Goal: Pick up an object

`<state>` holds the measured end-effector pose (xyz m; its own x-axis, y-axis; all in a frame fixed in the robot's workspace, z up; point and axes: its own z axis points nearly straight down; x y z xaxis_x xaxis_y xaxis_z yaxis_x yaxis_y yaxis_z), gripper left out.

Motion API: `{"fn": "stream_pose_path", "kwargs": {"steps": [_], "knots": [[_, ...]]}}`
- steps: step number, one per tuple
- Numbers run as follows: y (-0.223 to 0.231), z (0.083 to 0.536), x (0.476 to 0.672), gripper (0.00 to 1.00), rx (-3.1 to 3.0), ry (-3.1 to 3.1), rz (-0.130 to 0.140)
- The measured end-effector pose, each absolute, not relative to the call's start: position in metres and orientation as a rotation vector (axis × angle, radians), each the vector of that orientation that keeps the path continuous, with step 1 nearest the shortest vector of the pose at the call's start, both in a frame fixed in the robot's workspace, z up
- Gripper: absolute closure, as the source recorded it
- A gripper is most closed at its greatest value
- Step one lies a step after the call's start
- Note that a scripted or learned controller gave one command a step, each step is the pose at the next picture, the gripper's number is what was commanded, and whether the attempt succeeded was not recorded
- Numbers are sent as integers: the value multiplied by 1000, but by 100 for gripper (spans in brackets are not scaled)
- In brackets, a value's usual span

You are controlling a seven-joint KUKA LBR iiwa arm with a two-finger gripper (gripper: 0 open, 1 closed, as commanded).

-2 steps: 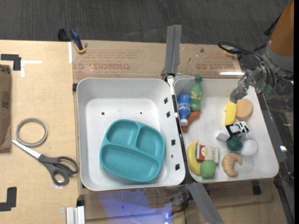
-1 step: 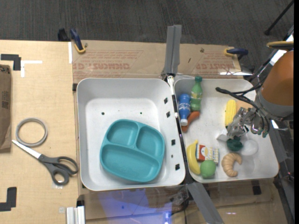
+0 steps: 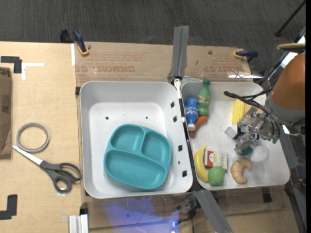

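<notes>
The gripper hangs low in the right bin, its tip at something small and dark green on the floor there. Whether the fingers are spread or closed I cannot tell — the metal and cabling of the wrist blur together, and nothing is clearly seen between them.

Taking the gripper as the landmark: the croissant lies just below it, nearly touching. This is my guess at the likeliest thing to pick. It looks like a light, stiff plastic toy with a ridged, fairly grippy skin. It is a curved piece with its long axis tilted, one tip toward the gripper and the other down toward the bin's near wall. The thick middle, taken across the narrow width, would be the place to hold; the tapered tips would slip out.

Just above the gripper stands the corn cob, its long axis running up and down the view. Well to the left are the banana, a small carton and a green fruit, clustered together. Farther up and left lie the bottles, by the wall between the bins. Beyond that wall, in the left bin, sits a teal divided plate.
</notes>
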<state>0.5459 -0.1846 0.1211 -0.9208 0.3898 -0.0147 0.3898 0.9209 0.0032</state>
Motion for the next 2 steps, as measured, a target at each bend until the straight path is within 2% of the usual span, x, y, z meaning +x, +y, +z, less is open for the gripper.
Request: {"fn": "stream_pose_path", "kwargs": {"steps": [1,2], "knots": [[-221,93,608,0,627,3073,1],[-225,93,638,0,390,3130,-4]]}}
